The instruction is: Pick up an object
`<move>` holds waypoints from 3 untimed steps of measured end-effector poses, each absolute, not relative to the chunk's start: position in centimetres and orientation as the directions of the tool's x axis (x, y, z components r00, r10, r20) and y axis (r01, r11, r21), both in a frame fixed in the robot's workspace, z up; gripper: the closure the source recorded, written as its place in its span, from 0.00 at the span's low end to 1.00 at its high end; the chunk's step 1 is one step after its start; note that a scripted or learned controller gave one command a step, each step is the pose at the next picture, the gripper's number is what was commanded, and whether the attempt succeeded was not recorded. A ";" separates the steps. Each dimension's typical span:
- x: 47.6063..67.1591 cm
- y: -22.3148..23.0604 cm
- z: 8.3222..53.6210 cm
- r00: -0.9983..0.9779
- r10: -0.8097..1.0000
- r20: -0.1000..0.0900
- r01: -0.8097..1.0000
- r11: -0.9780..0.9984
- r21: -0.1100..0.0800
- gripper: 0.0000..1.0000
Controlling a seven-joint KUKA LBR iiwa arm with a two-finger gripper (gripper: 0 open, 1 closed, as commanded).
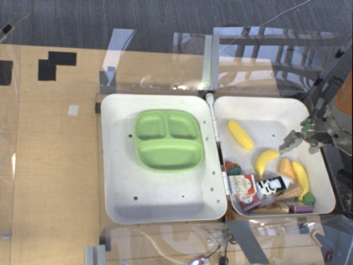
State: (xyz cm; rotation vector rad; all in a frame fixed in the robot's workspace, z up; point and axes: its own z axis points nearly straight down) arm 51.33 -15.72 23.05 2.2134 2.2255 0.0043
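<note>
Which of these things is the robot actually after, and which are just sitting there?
Candidates for picking, in the right bin, near the gripper:
corn cob
banana
carton

Lying about:
green tray in the left bin

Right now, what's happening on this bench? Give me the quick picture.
The arm has reached in over the right bin, its gripper hanging above the toy food piled at the near end: a corn cob, bananas and small cartons. Nothing is seen between its fingers. The left bin holds a green divided plate.
</note>
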 end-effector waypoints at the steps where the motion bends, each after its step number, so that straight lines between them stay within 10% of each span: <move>1: 51.8 -11.3 9.1 0.064 0.998 -0.001 0.998 -0.064 0.018 0.00; 2: 52.1 -11.0 10.3 0.065 0.998 0.005 0.998 -0.065 0.023 1.00; 3: 53.1 -5.3 20.1 0.139 0.990 0.002 0.990 -0.139 0.005 1.00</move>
